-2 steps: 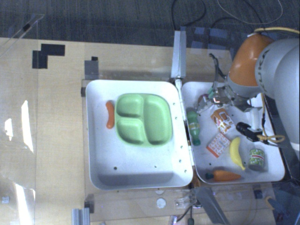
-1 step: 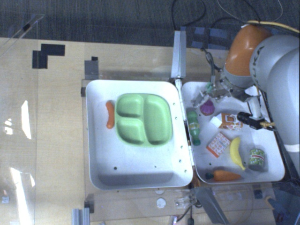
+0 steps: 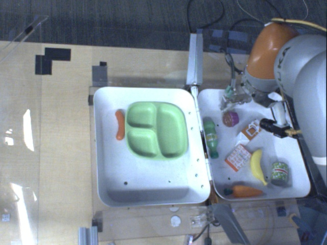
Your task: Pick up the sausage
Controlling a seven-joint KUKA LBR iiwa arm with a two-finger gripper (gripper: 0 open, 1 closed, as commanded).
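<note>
The sausage (image 3: 119,124) is a short orange-red link lying lengthwise on the floor of the left bin (image 3: 153,188), just off the left edge of a green divided plate (image 3: 156,129). My gripper (image 3: 232,98) hangs at the far end of the right bin (image 3: 301,188), just above a small purple object (image 3: 230,119). It is well to the right of the sausage, across the wall between the bins. I see nothing held in it.
The right bin holds a green bottle (image 3: 210,136), two small cartons (image 3: 238,157), a banana (image 3: 257,167), a green can (image 3: 279,172) and a carrot (image 3: 246,191). The arm's grey body and orange band (image 3: 271,42) overhang that bin's far right corner.
</note>
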